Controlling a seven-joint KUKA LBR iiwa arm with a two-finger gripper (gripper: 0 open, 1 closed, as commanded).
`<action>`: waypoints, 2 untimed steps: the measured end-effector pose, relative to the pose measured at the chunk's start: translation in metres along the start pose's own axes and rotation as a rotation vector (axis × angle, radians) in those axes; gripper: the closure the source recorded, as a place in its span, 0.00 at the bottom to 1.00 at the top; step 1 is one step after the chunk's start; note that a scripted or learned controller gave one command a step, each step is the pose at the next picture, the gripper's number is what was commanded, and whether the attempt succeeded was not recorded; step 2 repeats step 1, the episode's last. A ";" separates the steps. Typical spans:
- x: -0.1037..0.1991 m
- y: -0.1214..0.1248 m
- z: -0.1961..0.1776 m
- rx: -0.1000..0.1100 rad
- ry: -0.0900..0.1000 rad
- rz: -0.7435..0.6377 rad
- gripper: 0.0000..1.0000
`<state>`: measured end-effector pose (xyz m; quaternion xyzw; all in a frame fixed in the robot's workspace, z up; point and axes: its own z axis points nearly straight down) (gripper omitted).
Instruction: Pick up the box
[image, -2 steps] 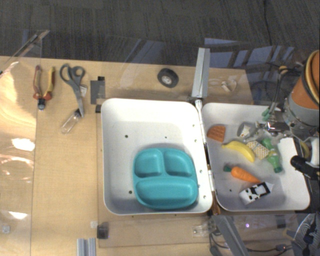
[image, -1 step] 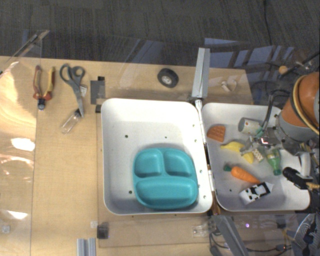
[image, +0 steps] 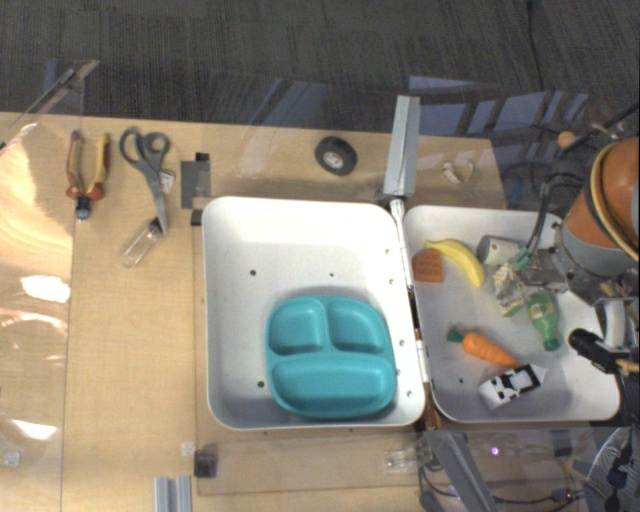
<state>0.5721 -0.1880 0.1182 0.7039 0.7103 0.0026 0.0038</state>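
A small black-and-white box (image: 511, 384) lies tilted near the front edge of the right bin (image: 580, 405). My gripper (image: 527, 264) hangs over the back middle of that bin, close above a crumpled pale wrapper (image: 512, 291) and a green bottle (image: 544, 318). It is well behind the box and apart from it. The grey arm with its orange band (image: 612, 200) reaches in from the right edge. Nothing shows in the gripper.
The right bin also holds a banana (image: 459, 259), a reddish-brown block (image: 428, 266), a carrot (image: 486, 348) and a grey object (image: 497, 245). A teal divided tray (image: 330, 356) lies in the left bin (image: 240, 300). Scissors (image: 151, 165), pliers (image: 84, 172) and a tape roll (image: 336, 155) rest on the bench.
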 end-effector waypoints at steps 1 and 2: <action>0.043 0.018 -0.099 0.001 0.001 -0.211 1.00; 0.043 0.018 -0.099 0.001 0.001 -0.211 1.00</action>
